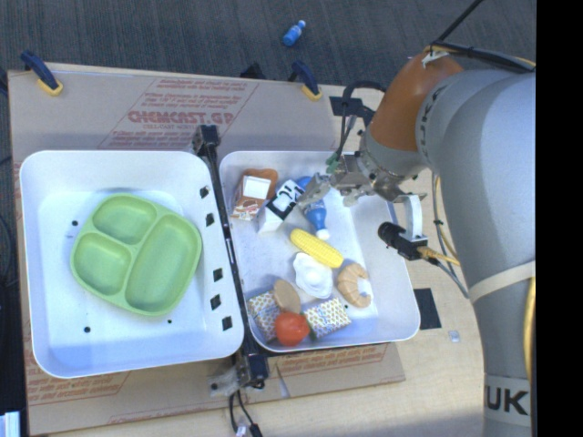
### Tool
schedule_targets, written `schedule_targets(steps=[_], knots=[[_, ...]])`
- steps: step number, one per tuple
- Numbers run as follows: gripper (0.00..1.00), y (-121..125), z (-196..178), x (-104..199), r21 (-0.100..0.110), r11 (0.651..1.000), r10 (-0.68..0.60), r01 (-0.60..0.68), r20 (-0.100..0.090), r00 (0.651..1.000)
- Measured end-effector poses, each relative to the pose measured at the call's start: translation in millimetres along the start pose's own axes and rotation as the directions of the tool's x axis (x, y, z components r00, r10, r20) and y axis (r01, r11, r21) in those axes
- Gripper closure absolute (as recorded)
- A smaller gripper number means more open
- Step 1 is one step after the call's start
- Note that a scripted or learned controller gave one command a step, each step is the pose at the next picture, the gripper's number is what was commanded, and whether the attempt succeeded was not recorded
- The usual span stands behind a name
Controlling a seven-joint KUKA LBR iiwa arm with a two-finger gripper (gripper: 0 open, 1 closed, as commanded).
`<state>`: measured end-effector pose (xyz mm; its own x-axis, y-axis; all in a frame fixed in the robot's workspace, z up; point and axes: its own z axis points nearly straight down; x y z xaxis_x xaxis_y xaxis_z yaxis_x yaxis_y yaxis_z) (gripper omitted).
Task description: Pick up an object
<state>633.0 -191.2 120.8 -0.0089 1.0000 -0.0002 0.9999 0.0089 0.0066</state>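
While the gripper (321,189) hangs low for picking, finger state indeterminate, the blue bottle (315,215) lies just beneath it.

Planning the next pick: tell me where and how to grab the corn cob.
Take the corn cob across its narrow middle, coming straight down from above. It lies flat and slanted in the right bin, so the fingers should close across its width. The white toy touches its lower side, leaving little room there.
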Motion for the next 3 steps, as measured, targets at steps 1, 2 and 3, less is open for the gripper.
schedule_targets(steps=[1, 2, 3], knots=[[0.0, -3, 13, 8, -0.006, 1.0, 0.005, -0.005, 0.006, 1.0], [1.0, -4, 5, 10, 0.0, 1.0, 0.001, -0.001, 0.003, 1.0], [1.0, 12, -131, 37, 0.006, 1.0, 0.003, -0.003, 0.0, 1.0]])
